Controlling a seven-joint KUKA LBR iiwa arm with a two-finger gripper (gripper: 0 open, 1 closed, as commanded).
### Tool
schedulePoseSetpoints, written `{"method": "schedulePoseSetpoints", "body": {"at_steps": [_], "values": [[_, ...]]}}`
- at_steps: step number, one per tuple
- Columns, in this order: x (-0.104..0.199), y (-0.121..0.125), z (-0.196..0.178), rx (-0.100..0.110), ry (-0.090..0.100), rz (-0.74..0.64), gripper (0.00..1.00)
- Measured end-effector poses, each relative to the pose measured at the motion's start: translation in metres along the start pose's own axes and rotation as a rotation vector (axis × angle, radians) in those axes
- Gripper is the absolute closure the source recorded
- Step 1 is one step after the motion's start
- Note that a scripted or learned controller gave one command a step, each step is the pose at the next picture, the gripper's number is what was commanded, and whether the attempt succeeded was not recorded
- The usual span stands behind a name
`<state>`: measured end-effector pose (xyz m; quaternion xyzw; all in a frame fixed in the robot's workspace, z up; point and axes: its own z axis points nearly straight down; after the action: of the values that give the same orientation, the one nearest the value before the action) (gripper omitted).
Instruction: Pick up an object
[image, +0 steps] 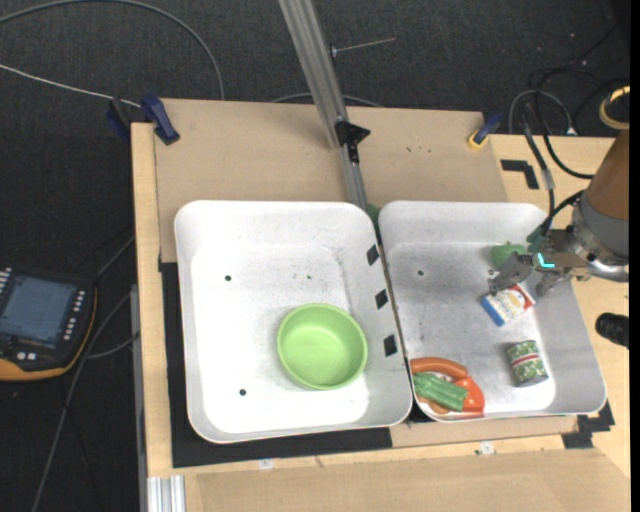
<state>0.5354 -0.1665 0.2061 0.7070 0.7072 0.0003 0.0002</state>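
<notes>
My gripper (514, 274) reaches in from the right over the upper middle of the right bin (440, 230). It is open, and its dark fingers stand just above a small white packet with blue and red print (507, 303) that lies on the bin floor. Nothing shows between the fingers. A green patterned can (526, 362) lies lower right of the packet. An orange and green toy (447, 387) rests in the bin's front left corner. A light green bowl (321, 346) sits upright in the left bin (230, 240).
A metal pole (330, 90) slants down from the top to the seam between the bins. Black clips (381, 298) mark the shared wall. Cables run at the upper right, and a handheld pendant (40, 315) lies off the bench at left.
</notes>
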Motion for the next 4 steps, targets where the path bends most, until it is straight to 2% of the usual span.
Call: {"method": "schedulePoseSetpoints", "body": {"at_steps": [1, 3, 4], "values": [[0.0, 0.0, 0.0, 0.0, 0.0, 0.0, 0.0], [0.014, -0.001, 0.107, 0.0, 0.0, 0.0, 0.0], [0.013, 0.001, 0.107, -0.005, -0.002, 0.001, 0.0]]}}
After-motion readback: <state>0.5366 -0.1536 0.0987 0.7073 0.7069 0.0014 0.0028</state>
